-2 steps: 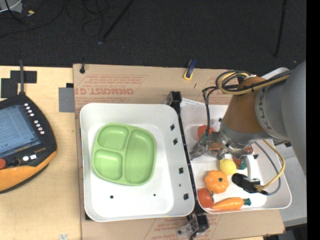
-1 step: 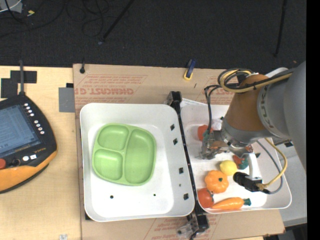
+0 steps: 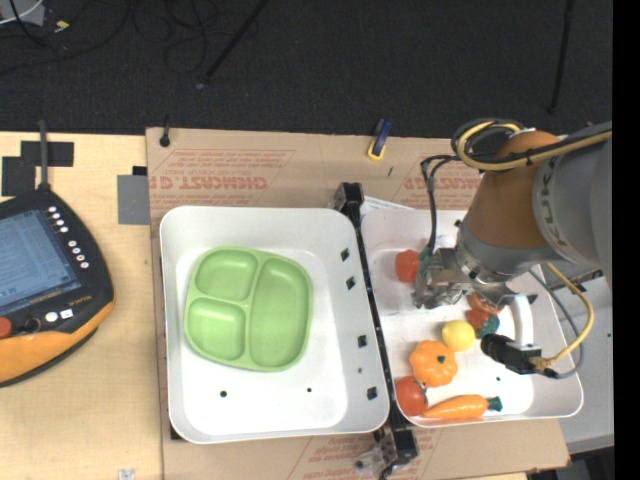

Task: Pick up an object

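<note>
Across the bench (image 3: 90, 148) sit my two white bins, side by side on cardboard. My left bin (image 3: 330, 388) holds a green divided plate (image 3: 248, 306), lying flat near its middle. My right bin (image 3: 560, 400) holds the small things I could pick. My grey arm (image 3: 540, 208) reaches in from the right over this bin's far half, and my claw (image 3: 440, 286) hangs low above the bin floor; whether it is spread or pressed together I cannot tell, as the wrist hides much of it. Just left of the claw lies a small red item (image 3: 406, 265), close but apart from it. Nearer lies an orange pumpkin (image 3: 434, 362), with a yellow ball (image 3: 458, 335) touching its far right side. Nearest lies a carrot (image 3: 458, 406), beside a red tomato (image 3: 408, 396) at its left end.
</note>
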